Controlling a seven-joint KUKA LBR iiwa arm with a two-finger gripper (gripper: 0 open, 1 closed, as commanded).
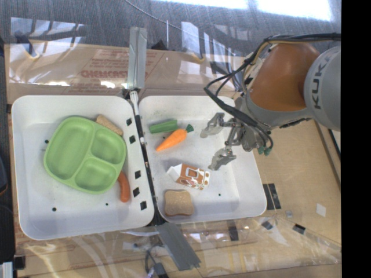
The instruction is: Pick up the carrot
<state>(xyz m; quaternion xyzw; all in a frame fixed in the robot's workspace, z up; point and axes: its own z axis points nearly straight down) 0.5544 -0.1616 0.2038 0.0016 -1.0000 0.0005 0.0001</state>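
The carrot (172, 139), orange with a green top, lies in the right bin (249, 190) near its left wall, pointing down-left. My gripper (216, 142) hovers to the right of it, over the bin's middle. Its two fingers (212, 126) stand open and apart with nothing between them. A gap of bare bin floor separates the carrot's green tip from the nearer finger.
A green cucumber piece (163, 126) lies just above the carrot. A small milk carton (189, 176) and a bread slice (177, 202) sit lower in the right bin. The left bin (29, 201) holds a green divided plate (86, 153), a sausage (124, 187) and a bread piece (109, 124).
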